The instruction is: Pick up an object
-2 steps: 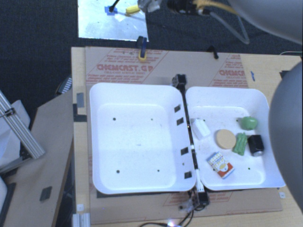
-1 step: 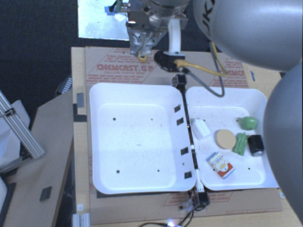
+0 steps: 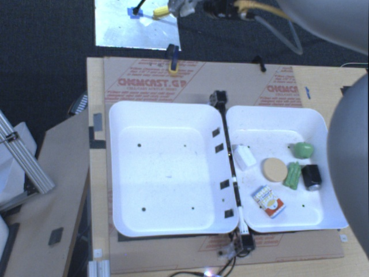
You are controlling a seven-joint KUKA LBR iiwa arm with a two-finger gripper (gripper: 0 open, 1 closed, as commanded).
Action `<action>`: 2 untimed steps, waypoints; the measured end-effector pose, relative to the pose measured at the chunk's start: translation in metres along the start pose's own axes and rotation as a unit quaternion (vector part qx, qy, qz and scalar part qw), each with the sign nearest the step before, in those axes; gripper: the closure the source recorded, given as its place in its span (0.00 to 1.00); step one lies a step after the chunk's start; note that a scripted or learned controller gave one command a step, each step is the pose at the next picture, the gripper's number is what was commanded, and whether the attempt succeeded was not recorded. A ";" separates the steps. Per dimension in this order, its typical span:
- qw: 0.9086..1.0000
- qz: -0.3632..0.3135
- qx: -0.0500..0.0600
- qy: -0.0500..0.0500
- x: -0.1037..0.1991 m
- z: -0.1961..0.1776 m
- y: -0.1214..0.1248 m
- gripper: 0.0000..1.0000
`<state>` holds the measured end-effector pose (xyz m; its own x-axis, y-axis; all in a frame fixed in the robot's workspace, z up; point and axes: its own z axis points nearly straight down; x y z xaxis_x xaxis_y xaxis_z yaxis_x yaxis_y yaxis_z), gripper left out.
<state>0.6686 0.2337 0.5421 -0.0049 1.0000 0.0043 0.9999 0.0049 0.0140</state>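
The right bin (image 3: 314, 120) holds several small objects. A white block (image 3: 245, 156) lies near its left wall. Beside it is a tan round disc (image 3: 274, 169). A green rounded piece (image 3: 302, 150) sits toward the right wall, with a green ridged piece (image 3: 293, 175) and a black object (image 3: 312, 176) just below it. A small orange, white and blue box (image 3: 268, 201) lies toward the front. My gripper (image 3: 184, 2) hangs high at the top edge of the view, beyond the bench's far side and well away from both bins. The grey arm fills the upper right corner.
The left bin (image 3: 124, 120) sits beside the right one, with a black divider strip (image 3: 226, 160) between them. A yellow and blue clamp (image 3: 172, 59) stands at the bench's far edge. A shiny plate (image 3: 130, 22) lies on the floor beyond. An aluminium rail (image 3: 23, 160) slants at the left.
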 end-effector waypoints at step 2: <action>1.000 0.000 0.014 -0.004 -0.027 0.158 -0.067 1.00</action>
<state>0.6040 0.2074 0.3832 -0.0047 1.0000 -0.0028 0.9999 0.0047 -0.0138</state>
